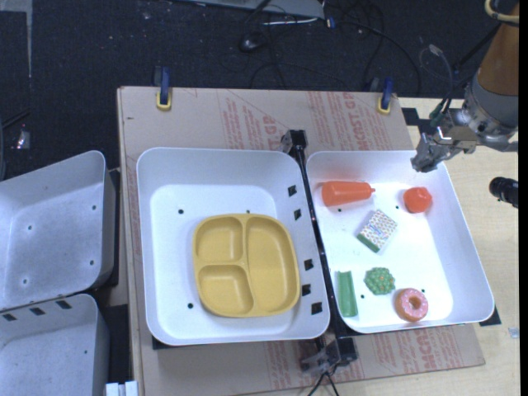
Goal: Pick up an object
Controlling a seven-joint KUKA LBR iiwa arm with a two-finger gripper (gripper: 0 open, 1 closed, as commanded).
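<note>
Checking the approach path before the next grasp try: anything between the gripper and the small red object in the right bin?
Nothing visible. The gripper hangs over the right bin's far rim, and the small red object sits just below it with bare white floor between. The nearest neighbour, the orange carrot, lies off to the left, apart from it.

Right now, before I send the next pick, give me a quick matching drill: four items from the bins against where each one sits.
Things:
1. yellow divided plate
2. donut
3. carrot
4. green stick

Places:
A. right bin, near right corner
B. right bin, far left part
C. left bin, middle
D. right bin, near left edge

Pairs: 1-C, 2-A, 3-B, 4-D
</note>
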